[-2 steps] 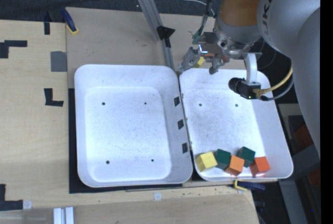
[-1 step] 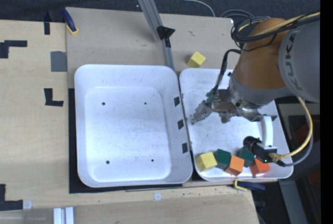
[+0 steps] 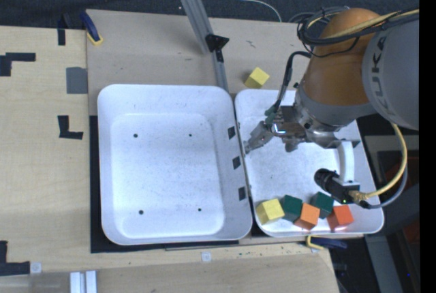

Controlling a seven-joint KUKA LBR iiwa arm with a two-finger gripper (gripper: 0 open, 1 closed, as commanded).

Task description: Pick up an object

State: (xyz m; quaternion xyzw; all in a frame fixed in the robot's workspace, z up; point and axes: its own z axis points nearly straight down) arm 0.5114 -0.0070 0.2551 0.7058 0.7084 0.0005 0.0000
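The gripper (image 3: 262, 137) hangs over the right shallow white bin (image 3: 262, 172); its grip I cannot tell. Small coloured blocks (image 3: 306, 211) cluster along that bin's near edge. A yellow cube (image 3: 257, 78) sits on the counter (image 3: 150, 53).

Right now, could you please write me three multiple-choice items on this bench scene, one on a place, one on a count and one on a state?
1. Where does the lone yellow block lie?
A. in the left bin
B. on the bench beyond the right bin
C. in the claw

2. How many blocks cluster at the right bin's near edge?
A. two
B. five
C. eight

3. What does the claw hold?
A. nothing visible
B. an orange block
C. a green block

Answers: 1 B, it sits on bare board outside the bin rim. 2 B, one yellow, two green, two orange. 3 A, the claw hangs over bare bin floor, apart from the cluster.
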